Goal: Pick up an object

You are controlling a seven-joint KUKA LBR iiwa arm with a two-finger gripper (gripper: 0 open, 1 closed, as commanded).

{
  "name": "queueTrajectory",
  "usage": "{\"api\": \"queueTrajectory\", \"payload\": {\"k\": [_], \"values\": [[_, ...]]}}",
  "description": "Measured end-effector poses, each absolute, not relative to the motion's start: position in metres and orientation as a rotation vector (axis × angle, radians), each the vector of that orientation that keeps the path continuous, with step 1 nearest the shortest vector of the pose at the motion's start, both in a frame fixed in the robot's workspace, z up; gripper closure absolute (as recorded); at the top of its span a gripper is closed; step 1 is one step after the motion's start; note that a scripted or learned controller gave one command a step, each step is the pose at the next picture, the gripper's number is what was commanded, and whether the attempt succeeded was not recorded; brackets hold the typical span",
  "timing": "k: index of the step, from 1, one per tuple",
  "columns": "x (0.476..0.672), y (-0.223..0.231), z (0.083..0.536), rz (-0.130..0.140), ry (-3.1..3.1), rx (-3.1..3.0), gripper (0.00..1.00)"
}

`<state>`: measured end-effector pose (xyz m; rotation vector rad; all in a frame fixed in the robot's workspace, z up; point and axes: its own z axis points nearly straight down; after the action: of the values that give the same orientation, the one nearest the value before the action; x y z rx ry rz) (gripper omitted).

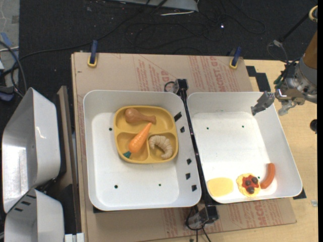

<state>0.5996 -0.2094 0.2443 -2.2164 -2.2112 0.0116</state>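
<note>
My gripper (273, 105) hovers over the far right corner of the right bin (227, 135), its two fingers spread open with nothing between them. At that bin's near edge lie a yellow disc (220, 186), a small round tart with red and dark topping (248, 183) and an orange sausage (268, 175). In the left bin (101, 185) sits a yellow divided plate (121, 122) holding a chicken drumstick (139, 116), a carrot (140, 138) and a pale shrimp (162, 145).
A black divider with clips (189, 135) runs between the bins. Two yellow clamps (92, 59) (234, 60) hold the cardboard sheet at the back. White containers (28, 145) stand at the left. Cables lie on the dark floor behind.
</note>
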Motion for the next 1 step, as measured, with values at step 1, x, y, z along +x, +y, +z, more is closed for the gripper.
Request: {"api": "queueTrajectory", "payload": {"k": [1], "values": [[0.6022,-0.2085,0.2527,0.0,-2.223,-2.221,0.0]]}}
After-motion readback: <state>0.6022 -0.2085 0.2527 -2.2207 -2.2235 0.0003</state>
